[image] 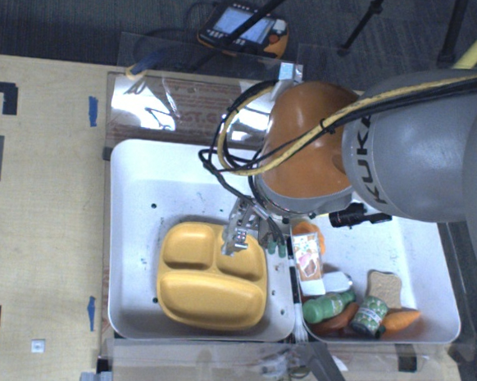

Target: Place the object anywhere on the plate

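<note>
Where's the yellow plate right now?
In the camera view, the yellow compartment plate lies in the left white bin, toward its near right part. The gripper hangs over the plate's far right compartment.

A yellow compartment plate (213, 278) is lying flat in the left bin. Its two smaller sections are facing the far side.

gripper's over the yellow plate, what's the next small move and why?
Probably a short lift to check the grasp. The gripper sits at the upper right edge of the yellow plate in the left bin, and I can't see any object in it.
</note>
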You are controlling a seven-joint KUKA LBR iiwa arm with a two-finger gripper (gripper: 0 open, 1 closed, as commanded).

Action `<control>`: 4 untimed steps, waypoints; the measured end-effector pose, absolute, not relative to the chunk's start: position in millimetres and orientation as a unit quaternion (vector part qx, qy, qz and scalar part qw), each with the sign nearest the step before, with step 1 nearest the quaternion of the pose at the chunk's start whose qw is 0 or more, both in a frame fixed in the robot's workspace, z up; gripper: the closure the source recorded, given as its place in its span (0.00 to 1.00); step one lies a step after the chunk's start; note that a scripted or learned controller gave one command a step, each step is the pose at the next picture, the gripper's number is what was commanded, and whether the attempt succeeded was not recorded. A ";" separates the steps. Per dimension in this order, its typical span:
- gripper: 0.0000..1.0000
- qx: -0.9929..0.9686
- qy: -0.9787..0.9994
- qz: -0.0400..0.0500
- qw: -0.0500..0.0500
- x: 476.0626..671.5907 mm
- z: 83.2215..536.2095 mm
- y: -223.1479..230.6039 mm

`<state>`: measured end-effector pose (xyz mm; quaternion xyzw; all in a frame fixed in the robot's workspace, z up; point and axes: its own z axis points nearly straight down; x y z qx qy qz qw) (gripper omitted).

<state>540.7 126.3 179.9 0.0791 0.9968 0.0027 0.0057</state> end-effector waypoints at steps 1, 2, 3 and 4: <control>1.00 0.003 1.000 0.001 0.004 541.2 182.3 119.9; 1.00 0.002 1.000 0.001 0.003 559.3 212.8 118.1; 1.00 -0.084 0.996 0.001 0.000 530.1 173.7 115.5; 1.00 -0.207 0.978 0.001 0.000 500.9 185.2 93.1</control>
